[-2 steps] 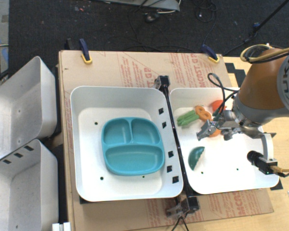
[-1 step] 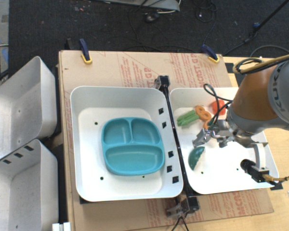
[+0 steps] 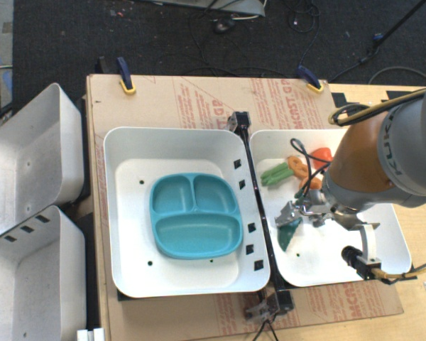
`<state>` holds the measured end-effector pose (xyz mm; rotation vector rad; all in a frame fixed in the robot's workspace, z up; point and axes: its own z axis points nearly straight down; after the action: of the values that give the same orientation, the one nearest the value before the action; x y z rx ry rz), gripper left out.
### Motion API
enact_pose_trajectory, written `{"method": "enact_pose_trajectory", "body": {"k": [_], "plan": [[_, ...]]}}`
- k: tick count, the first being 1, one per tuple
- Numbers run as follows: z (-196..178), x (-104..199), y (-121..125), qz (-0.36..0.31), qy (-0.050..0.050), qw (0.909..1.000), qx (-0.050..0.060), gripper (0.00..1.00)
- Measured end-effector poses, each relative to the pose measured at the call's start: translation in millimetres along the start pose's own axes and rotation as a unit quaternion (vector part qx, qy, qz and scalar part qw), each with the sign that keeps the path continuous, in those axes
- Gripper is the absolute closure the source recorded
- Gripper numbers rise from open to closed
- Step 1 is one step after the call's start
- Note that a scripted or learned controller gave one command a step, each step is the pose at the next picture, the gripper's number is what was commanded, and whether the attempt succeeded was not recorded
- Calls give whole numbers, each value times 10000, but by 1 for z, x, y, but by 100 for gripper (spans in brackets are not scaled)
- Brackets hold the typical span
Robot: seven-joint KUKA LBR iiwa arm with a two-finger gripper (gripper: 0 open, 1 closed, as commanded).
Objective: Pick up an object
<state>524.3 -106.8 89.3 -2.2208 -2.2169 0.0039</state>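
Note:
In the right bin (image 3: 326, 272) my gripper (image 3: 295, 217) hangs low near the bin's left wall. A dark teal object (image 3: 286, 233) lies right under it, touching or nearly touching the fingertips; I cannot tell whether it is between them. A green piece (image 3: 274, 173), an orange piece (image 3: 297, 166) and a red piece (image 3: 321, 153) lie together at the bin's far side, partly hidden by the arm and a black cable.
The left bin (image 3: 124, 190) holds a teal divided plate (image 3: 196, 214). The arm's orange band (image 3: 366, 158) covers much of the right bin. Two more white bins (image 3: 28, 162) stand off the bench at the left. Clamps sit on the bench's far edge.

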Motion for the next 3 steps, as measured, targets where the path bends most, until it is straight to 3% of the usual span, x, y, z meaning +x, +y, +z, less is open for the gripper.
{"method": "enact_pose_trajectory", "body": {"k": [1, 3], "plan": [[-13, 0, 1, 10, -2, 10000, -19, 100], [-119, -3, -3, -23, -8, 10000, -45, 100]]}}
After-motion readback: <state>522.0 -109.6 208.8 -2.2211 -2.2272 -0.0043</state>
